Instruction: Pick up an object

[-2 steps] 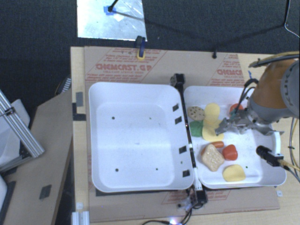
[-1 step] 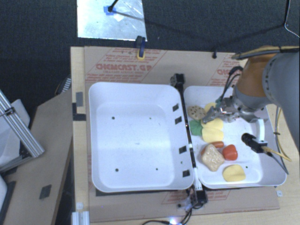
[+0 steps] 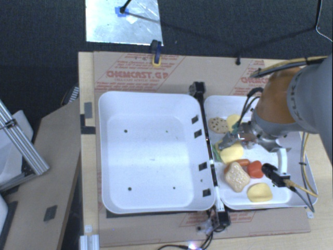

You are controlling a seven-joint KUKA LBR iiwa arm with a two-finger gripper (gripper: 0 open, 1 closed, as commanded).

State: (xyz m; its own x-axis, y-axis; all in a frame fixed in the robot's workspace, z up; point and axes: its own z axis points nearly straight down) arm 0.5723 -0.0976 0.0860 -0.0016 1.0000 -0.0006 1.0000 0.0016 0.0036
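Block, pale yellow (image 3: 232,153), lies in the bin on the view's right (image 3: 221,105), near its left wall, approx. mid-depth. The gripper (image 3: 237,138) is right above the block's upper edge, low over the bin. Contact can't be made out, and I cannot tell whether the gripper is clenched or released, since the wrist hides that part.

A green scrap (image 3: 217,151) is just beside the block on its left, btwn it and the bin wall. Behind the gripper, toward the far rim, are a round speckled cracker (image 3: 217,123) and a small yellow piece (image 3: 232,120), close together.

In front of the block is a tan biscuit (image 3: 237,176), w/ a red piece (image 3: 254,168) touching or nearly touching its right side. A yellow lump (image 3: 259,192) sits near the front rim, just beside the biscuit.

The grey arm (image 3: 291,98) reaches in from the right and covers the bin's far right corner.

The left bin (image 3: 151,155) shares a wall w/ the right one, and black clips (image 3: 197,133) run along that join. Both bins rest on a tan bench (image 3: 135,72) printed w/ red lettering. A shiny metal sheet (image 3: 122,14) lies on dark floor beyond it.
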